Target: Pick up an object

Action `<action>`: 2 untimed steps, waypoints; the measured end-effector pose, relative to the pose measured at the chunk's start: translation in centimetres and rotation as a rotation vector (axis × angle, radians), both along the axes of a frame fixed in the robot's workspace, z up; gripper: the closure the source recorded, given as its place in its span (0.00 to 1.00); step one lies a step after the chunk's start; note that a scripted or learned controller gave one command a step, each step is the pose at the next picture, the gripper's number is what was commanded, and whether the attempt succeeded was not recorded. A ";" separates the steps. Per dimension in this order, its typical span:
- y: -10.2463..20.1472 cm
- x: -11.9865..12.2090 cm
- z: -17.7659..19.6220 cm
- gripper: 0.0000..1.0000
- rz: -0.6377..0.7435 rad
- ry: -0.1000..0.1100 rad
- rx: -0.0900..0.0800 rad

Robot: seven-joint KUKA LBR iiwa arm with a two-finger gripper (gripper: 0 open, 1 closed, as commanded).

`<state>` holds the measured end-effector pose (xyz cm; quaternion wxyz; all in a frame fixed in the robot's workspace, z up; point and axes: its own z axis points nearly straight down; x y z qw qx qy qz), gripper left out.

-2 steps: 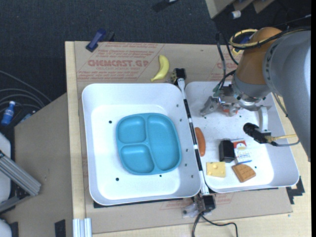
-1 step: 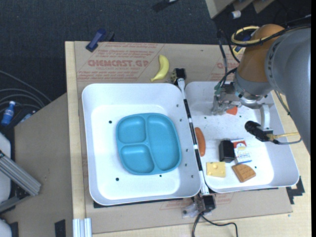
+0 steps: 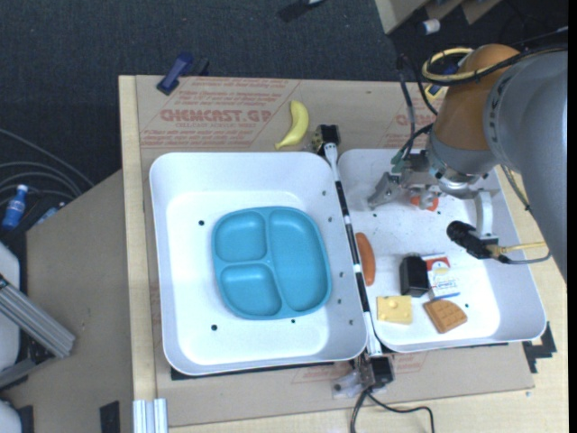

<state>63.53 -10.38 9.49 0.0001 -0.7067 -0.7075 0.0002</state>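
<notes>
Hot dog by the right bin's left wall, near cheese and cracker; gripper far back, jaws unclear.

both bins are white, the left one holding a light blue divided plate and the right one speckled with small dark dots. along the right bin's left edge lies a red-orange sausage, and near its front edge sit a pale yellow cheese piece, a tan brown cracker, a black block and a red, white and blue box. a yellow banana lies at the bench's light brown back edge printed with red lettering, and the arm is grey with an orange band.
</notes>
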 end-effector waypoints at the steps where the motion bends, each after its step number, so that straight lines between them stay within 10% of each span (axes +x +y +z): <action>1: 0.4 2.3 -1.1 0.00 -0.013 0.046 0.004; 2: 0.5 3.0 0.0 1.00 -0.005 0.007 -0.003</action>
